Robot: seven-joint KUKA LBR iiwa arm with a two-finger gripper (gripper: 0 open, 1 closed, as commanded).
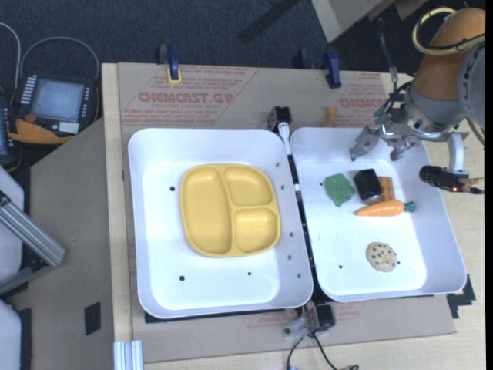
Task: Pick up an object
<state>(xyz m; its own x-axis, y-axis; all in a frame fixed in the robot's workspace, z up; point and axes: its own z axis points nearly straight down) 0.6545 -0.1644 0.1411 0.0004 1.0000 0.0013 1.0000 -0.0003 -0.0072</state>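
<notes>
Jaws spread, holding nothing; gripper (380,149) hovers just above the black block (367,183).

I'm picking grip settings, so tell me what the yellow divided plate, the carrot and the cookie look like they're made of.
Yellow divided plate: probably molded plastic; uniform color, smooth soft sheen, rounded compartment walls.
Carrot: likely toy plastic or rubber; even orange body, green tip, slight gloss.
Cookie: looks like a play-food piece, matte tan with dark specks; plastic, rubber or foam can't be told apart from here.

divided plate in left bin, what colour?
Yellow. The plate sits in the left bin, clearest in the camera view.
</notes>
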